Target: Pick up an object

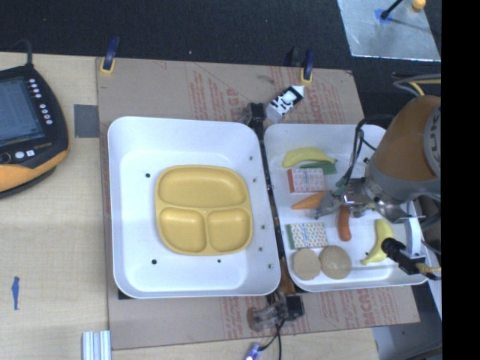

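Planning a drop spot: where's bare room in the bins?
Left bin: white floor rings the yellow tray, widest along its left wall. Right bin is crowded: banana, sausage, carrot, two cards, two round pieces, with the claw over them.

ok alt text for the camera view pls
A grey-and-orange robot arm reaches into the right white bin of toy food, its gripper low beside a carrot. The left bin holds a yellow divided tray.

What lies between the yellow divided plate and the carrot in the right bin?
In the camera view, between the yellow divided plate and the carrot lie bare white floor of the left bin and the two bins' adjoining rims.
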Motion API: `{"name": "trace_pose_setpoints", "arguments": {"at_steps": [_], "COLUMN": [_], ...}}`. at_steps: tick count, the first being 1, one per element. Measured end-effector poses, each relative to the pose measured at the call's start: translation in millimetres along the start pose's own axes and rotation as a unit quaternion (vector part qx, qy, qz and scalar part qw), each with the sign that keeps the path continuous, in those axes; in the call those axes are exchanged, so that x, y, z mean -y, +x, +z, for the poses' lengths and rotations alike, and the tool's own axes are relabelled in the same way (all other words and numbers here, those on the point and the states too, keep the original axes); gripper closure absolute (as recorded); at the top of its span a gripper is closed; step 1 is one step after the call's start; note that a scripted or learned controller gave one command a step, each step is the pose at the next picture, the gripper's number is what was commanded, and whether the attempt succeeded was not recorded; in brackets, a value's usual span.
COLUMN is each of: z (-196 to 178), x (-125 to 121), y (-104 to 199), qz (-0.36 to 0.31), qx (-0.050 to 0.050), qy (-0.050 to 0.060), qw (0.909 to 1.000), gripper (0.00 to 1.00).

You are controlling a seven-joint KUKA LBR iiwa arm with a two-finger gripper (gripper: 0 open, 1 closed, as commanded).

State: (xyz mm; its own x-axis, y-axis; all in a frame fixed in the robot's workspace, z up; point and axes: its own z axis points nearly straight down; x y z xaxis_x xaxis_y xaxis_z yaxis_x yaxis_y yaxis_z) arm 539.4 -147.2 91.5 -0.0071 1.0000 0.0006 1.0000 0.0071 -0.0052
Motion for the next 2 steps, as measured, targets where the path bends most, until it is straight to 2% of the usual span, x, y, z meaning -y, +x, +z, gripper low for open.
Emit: {"name": "trace_pose_setpoints", "arguments": {"at_steps": [1, 2], "z": [-10.7, -102.0], "x": [-0.4, -70.9], "y": [-1.7, 63.7], "qz": [-0.001, 0.001], "qx": [0.001, 0.000], "qy": [0.001, -0.003], "qw": [1.0000, 1.0000], "gripper": [1.00, 1.00]}}
